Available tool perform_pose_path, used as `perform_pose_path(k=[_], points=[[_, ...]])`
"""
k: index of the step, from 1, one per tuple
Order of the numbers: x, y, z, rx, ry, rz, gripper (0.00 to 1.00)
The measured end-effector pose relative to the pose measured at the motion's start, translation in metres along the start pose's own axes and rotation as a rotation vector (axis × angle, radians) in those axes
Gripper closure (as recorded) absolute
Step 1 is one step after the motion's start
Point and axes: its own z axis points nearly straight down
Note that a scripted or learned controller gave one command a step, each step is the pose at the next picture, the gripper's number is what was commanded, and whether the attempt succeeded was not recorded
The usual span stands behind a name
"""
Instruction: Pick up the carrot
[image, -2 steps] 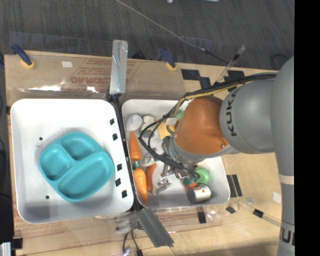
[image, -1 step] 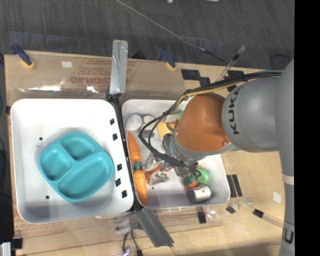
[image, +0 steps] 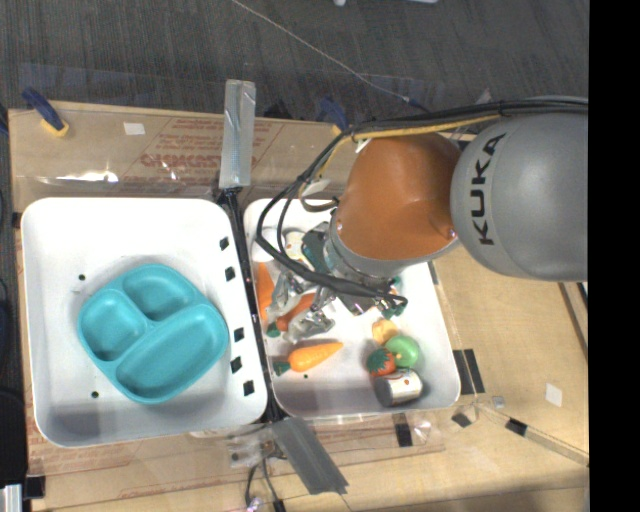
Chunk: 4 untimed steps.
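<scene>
An orange carrot (image: 314, 354) with a green stem end lies in the right bin (image: 345, 402), near its front left. A second long orange piece (image: 263, 285) lies along that bin's left wall. My gripper (image: 301, 304) reaches down into the bin just above and to the left of the carrot, between the two orange pieces. The arm's orange band and grey wrist hide much of the bin's back half.
A green, yellow and red toy cluster (image: 396, 350) and a small silver can (image: 401, 388) sit at the right bin's front right. A teal divided plate (image: 150, 331) rests in the left bin (image: 60, 240). Black cables loop beside the wrist.
</scene>
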Motion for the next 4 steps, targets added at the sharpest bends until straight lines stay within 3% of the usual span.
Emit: perform_pose_path(k=[1, 2, 3, 4], points=[[-0.025, -0.005, 0.002, -0.002, 0.003, -0.179, 1.0], [-0.024, -0.033, 0.002, -0.002, 0.003, -0.267, 1.0], [-0.018, -0.109, -0.142, 0.007, -0.001, -0.235, 1.0], [0.034, -0.165, -0.042, -0.009, 0.008, -0.437, 1.0]])
